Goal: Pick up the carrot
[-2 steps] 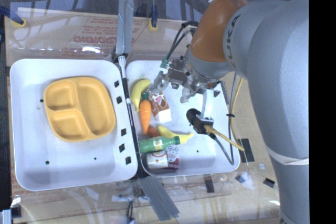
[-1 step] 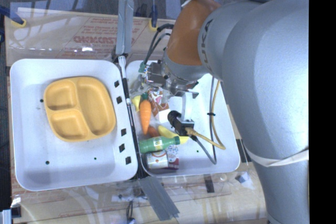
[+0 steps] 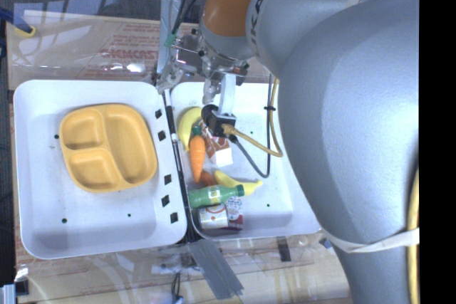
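The carrot [image 3: 197,159] is orange with a green top and lies lengthwise along the left wall of the right bin [image 3: 281,206], among other food items. My gripper [image 3: 166,78] hangs over the far left corner of that bin, by the divider between the two bins. It is well behind the carrot and apart from it. I see nothing held at its tip. The big grey arm covers most of the right bin's right side.
A yellow round fruit [image 3: 185,124] touches the carrot's top end. A small white and red box [image 3: 220,152], a yellow banana [image 3: 241,182], a green bottle [image 3: 212,195] and a can [image 3: 219,218] crowd around the carrot. The left bin [image 3: 35,224] holds a yellow divided plate [image 3: 107,147].
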### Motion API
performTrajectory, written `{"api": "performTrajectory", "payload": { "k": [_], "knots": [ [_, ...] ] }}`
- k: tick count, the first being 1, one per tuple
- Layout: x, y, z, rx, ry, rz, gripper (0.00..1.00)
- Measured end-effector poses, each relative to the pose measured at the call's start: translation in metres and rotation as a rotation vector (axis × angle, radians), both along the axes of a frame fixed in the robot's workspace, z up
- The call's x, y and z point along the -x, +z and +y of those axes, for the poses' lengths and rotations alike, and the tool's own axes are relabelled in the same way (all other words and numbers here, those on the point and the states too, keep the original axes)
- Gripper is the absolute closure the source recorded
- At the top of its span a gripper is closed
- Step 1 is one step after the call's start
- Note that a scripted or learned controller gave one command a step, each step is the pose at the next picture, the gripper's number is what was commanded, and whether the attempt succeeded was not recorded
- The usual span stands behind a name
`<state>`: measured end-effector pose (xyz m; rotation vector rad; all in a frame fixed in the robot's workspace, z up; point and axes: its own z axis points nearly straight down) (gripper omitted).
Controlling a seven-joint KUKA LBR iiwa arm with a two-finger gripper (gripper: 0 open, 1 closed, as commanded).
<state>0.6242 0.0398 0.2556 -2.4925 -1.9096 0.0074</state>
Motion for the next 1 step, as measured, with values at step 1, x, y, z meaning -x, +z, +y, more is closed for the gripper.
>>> {"api": "performTrajectory", "payload": {
  "k": [1],
  "knots": [
    [0.0651, -0.0682, -0.0526, 0.001, -0.21, 0.004, 0.0]
  ]
}}
